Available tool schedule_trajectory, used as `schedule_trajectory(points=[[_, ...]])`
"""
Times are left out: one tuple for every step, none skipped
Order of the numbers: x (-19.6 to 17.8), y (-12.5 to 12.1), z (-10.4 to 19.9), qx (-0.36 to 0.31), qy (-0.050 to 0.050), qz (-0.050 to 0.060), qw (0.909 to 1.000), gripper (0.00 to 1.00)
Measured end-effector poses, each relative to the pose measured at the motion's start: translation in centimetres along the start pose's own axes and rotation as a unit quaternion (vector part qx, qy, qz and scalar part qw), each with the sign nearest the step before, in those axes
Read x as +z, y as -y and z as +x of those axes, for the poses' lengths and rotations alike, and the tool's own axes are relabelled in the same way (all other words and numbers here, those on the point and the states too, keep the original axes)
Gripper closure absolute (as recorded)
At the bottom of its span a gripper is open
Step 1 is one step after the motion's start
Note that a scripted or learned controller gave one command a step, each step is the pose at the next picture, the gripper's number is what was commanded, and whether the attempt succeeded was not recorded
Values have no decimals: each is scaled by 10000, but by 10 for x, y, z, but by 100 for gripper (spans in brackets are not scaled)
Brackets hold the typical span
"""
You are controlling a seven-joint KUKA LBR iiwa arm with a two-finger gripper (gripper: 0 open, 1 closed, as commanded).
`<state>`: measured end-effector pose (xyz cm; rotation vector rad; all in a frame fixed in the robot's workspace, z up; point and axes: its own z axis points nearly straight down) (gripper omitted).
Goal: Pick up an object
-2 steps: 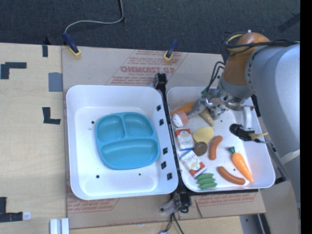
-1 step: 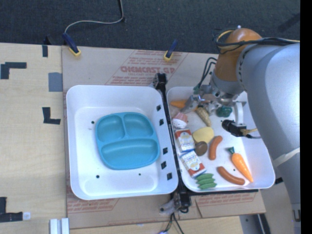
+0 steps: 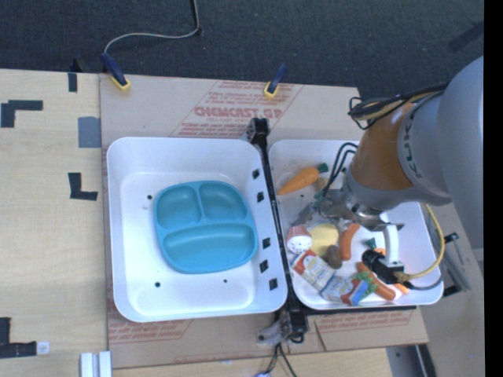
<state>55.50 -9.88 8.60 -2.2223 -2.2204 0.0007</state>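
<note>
dark carpet floor (image 3: 314, 22), wooden bench (image 3: 39, 250), cardboard sheet (image 3: 228, 112)

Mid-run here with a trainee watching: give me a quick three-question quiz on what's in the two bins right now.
1. True or false: the blue divided plate lies in the same bin as the carrot.
2. Multiple choice: over which bin is the arm's wrist? A) left bin B) right bin C) neither, it is off the bench.
3. Fill in: the blue divided plate has ___ compartments.

Key
1. False: the plate lies alone in the left bin; the carrot is in the right bin, among small toy foods.
2. B.
3. Three: two smaller at the top, one wide below.
</note>
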Motion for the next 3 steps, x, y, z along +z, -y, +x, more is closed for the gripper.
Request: schedule_trajectory(points=[[0, -61, -7, -9, 7, -28, 10000, 0], [1, -114, 3, -10, 5, -9, 10000, 0], [-9, -113, 3, -16, 15, 0, 10000, 100]])
